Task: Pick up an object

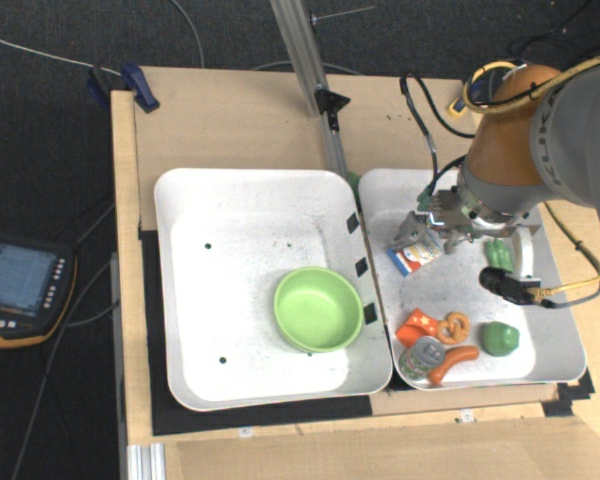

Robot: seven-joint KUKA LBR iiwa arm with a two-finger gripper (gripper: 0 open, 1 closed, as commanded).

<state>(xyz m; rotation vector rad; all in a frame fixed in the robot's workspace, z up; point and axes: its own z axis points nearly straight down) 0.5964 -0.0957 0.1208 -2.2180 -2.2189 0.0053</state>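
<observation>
Left bin [180,218]: I see one thing in it, a light green bowl [318,309], upright, sitting toward the bin's near right corner, close to the wall shared with the other bin.
Right bin [555,353]: I count several small items here, most of them gathered along the near edge.
Carton [415,257]: a small white, blue and red pack lying in the right bin's left half, just below the gripper; from my feed it looks to be touching or nearly touching the claw, I can't say which.
Near-edge cluster: an orange piece [418,324], a pretzel-like ring [455,325], a grey round piece [423,354] and a red sausage shape [452,361], all touching or just beside each other.
Green lump [499,339]: lies right of that cluster, near the bin's near right corner.
Green piece [498,254]: sits further back, partly hidden under the wrist.
Arm [540,138]: reaches in from the right, orange band above the wrist, over the right bin's far half.
Gripper [420,230]: low over the right bin, by the carton's upper end.
Claw state: I cannot tell from this view whether it is spread or pressed together, nor whether it has the carton.
</observation>
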